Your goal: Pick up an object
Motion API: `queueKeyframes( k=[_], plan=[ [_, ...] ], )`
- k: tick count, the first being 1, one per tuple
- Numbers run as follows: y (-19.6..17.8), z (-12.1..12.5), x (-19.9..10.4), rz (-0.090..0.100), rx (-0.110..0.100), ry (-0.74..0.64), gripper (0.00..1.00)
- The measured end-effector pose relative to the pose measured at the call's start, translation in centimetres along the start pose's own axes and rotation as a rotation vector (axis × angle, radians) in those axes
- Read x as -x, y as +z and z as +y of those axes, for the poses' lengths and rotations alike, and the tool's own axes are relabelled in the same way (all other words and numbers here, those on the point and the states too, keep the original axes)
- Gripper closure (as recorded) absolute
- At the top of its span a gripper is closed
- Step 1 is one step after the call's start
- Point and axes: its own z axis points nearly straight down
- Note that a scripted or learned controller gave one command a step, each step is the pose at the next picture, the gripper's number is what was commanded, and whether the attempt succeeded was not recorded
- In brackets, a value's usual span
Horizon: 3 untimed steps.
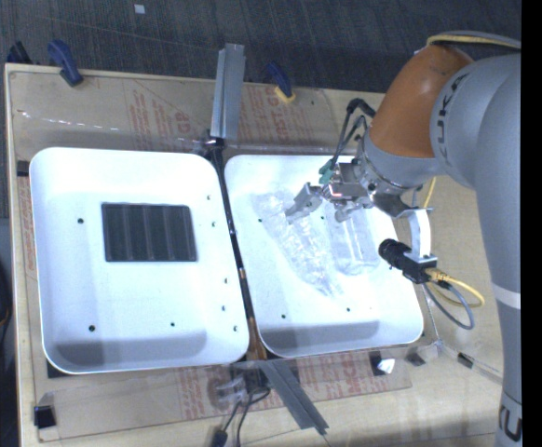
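While my gripper hangs over the right bin, fingers spread and gripping nothing, I see crumpled clear plastic beneath it — mid-bin, toward the far edge.

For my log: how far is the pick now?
Done: the gripper is low in the right bin, above the clear plastic objects. In hand: nothing visibly between its fingers. Left: grasp one and lift it. The left bin holds a dark grate.

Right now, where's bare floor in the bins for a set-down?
Left bin: bare around the dark grate, widest along its near wall. Right bin: bare near strip only; clear plastic items and gripper crowd the middle.
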Motion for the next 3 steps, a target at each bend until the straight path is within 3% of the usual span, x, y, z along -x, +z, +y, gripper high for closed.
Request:
queueKeyframes(
  k=[1,2,3],
  plan=[
    [11.1,1.5,4.1,0.002,0.000,0.174,0.00],
    [10.0,1.6,4.1,0.003,0.000,0.170,1.00],
    [2.4,5.3,2.3,0.000,0.003,0.194,1.00]
  ],
)
